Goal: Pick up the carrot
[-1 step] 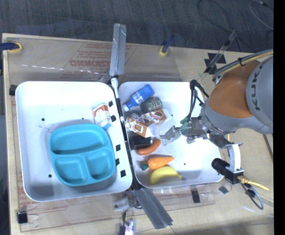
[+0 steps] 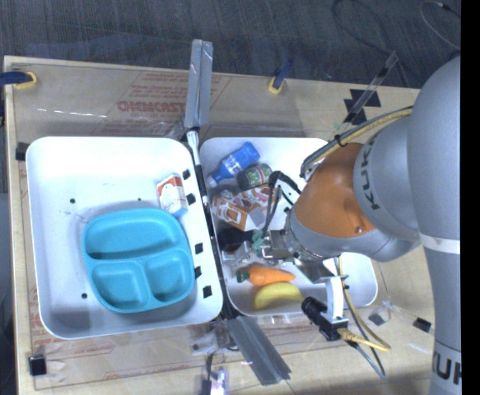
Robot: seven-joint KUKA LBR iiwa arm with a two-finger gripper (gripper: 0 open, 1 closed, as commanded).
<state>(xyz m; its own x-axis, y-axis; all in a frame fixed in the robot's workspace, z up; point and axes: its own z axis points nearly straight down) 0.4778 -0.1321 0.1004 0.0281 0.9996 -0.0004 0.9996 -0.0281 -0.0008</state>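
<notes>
End effector (image 2: 266, 249) low over right bin (image 2: 363, 290), just above carrot (image 2: 269, 276); can't tell finger spread from my view. Carrot lies flat at bin's near side, touching banana (image 2: 277, 295). I judge it light, rigid, smooth, tapered; grip mid-body across width.

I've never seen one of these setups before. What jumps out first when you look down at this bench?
The big grey arm with its orange band dominates the right side, bending down over the right bin. Beneath it lies a heap of small groceries, with the bright carrot near the front beside a yellow banana. In the left bin sits a turquoise divided tray.
</notes>
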